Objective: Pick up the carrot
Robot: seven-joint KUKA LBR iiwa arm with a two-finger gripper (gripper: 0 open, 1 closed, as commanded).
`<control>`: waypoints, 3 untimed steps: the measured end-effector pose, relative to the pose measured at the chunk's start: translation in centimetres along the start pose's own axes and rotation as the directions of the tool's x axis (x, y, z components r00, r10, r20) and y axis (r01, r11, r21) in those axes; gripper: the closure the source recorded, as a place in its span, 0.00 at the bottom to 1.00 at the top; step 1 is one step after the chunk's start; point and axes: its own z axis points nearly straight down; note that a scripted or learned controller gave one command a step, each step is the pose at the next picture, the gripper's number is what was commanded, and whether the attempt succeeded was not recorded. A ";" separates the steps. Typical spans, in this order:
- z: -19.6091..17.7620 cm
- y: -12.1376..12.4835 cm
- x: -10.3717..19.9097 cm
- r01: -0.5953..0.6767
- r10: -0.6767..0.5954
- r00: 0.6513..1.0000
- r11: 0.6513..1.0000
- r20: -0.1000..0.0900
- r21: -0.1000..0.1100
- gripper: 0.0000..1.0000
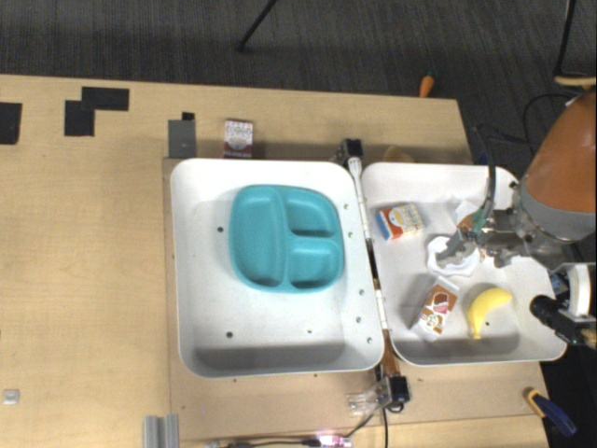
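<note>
My gripper (464, 244) hangs low over the middle of the right bin (410, 180), reaching in from the right under the grey and orange arm (564, 171). Directly beneath its tip lies a small white object (451, 258), partly covered by the gripper, and I cannot make out what it is. A yellow banana (487, 308) lies just in front of the gripper, near the bin's front right corner.
The right bin also holds a small white and orange carton (399, 220) at the back left and a brown and white carton (437, 308) beside the banana. A teal divided plate (285, 238) sits in the left bin (201, 287). A small orange item (426, 85) lies at the bench's far edge.
</note>
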 end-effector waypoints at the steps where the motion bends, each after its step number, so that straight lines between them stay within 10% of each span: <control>1: -2.3 4.9 -5.1 -0.220 0.220 0.975 0.975 0.003 -0.005 0.00; 2: -5.1 9.5 -8.3 -0.077 0.077 0.997 0.997 0.005 -0.006 0.00; 3: -4.2 9.6 -6.5 -0.600 0.600 0.800 0.800 0.000 -0.001 0.00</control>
